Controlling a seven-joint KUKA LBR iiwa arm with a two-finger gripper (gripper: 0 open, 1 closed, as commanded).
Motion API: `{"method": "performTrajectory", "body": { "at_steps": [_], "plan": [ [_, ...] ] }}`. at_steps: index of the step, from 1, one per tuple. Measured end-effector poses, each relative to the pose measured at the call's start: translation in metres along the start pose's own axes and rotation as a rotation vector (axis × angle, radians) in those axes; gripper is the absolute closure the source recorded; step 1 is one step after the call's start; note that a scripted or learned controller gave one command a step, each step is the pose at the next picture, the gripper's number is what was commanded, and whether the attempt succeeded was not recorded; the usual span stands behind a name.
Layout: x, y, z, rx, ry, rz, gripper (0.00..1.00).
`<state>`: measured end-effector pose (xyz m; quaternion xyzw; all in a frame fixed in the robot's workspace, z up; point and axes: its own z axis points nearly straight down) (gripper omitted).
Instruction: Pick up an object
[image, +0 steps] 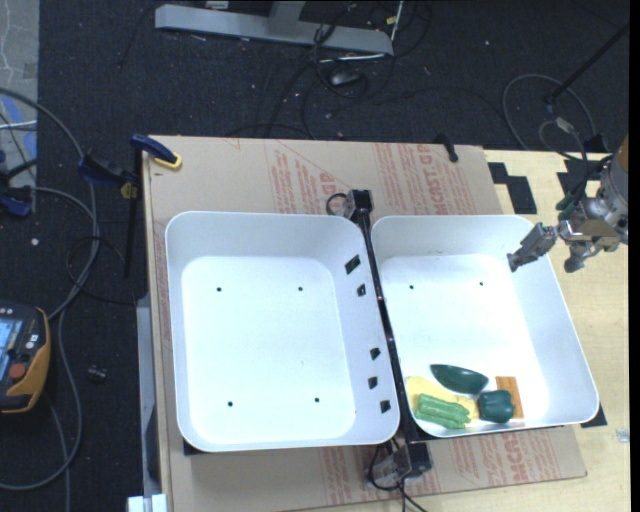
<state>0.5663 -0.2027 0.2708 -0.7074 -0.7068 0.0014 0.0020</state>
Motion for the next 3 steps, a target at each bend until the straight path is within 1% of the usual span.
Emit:
{"method": "performTrajectory", "body": {
  "at_steps": [1,2,3],
  "plan": [
    [0.0,0.001,-0.003,-0.005,-0.001,-0.001,0.0],
    [0.002,0.005,0.06,0.001,0.001,-0.001,0.0],
    [0.006,0.003,0.122,0.001,0.001,-0.001,0.0]
  ]
}}
